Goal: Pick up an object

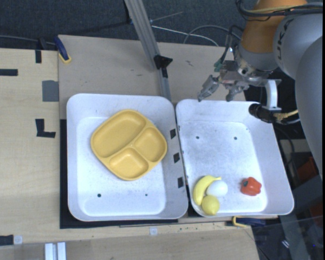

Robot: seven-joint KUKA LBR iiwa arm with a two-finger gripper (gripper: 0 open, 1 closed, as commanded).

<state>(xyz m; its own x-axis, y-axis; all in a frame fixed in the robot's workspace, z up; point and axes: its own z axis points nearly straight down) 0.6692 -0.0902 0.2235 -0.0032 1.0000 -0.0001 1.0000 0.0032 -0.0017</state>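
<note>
The tool (221,91) is seen above the far edge of the right shallow white bin (271,145), its two fingers spread wide with nothing between them. The small red plastic pepper (251,186) lies well apart from it, at the bin's near right. A yellow banana (203,185), white egg (218,188) and yellow lemon (210,204) are clustered just left of the pepper. A yellow divided plastic plate (129,144) rests in the left white bin (78,161).

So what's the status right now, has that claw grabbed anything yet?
Claw open, holding nothing, above right bin's far edge. Banana, white egg, lemon, red pepper clustered at near edge. Path clear.
</note>
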